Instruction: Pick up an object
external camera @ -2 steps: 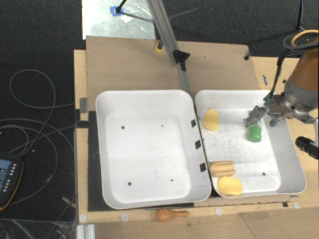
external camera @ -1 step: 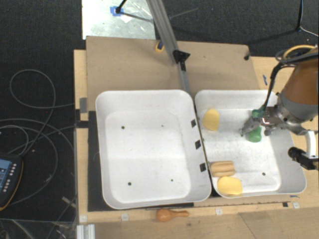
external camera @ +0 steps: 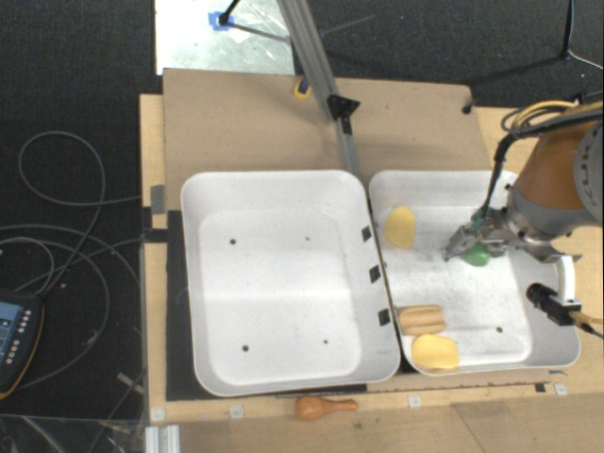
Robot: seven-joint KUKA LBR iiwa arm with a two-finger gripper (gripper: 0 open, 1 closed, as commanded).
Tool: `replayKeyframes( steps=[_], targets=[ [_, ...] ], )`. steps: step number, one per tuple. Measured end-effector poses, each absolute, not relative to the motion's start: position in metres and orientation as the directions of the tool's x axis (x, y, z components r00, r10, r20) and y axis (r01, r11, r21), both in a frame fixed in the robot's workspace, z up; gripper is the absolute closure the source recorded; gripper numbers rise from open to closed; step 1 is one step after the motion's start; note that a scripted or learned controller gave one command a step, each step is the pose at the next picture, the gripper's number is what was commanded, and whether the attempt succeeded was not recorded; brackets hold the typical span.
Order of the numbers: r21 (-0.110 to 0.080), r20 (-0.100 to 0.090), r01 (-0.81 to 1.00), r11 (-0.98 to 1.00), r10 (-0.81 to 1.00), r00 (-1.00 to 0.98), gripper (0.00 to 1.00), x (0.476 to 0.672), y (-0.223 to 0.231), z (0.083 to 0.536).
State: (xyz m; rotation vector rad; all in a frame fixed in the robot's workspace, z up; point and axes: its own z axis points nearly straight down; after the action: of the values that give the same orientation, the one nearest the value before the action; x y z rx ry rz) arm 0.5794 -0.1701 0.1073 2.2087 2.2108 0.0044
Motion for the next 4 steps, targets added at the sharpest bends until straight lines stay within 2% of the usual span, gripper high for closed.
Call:
replayKeyframes(
  steps=[1,2,3,4],
  targets=[
    [0.005,-0.001,1.0,0.0,1.0,0.0,1.0,0.577,-0.167,0.113],
    [0.008,-0.002,1.0,0.006,1.0,-0.006,1.0,0.588,-0.169,0.173],
    [0.006,-0.002,1.0,0.006,1.0,-0.006,1.0,0.589,-0.169,0.209],
    [0.002,0.002,1.0,0.01,1.0,-0.01,1.0,0.597,-0.115,0.204]
  ],
)
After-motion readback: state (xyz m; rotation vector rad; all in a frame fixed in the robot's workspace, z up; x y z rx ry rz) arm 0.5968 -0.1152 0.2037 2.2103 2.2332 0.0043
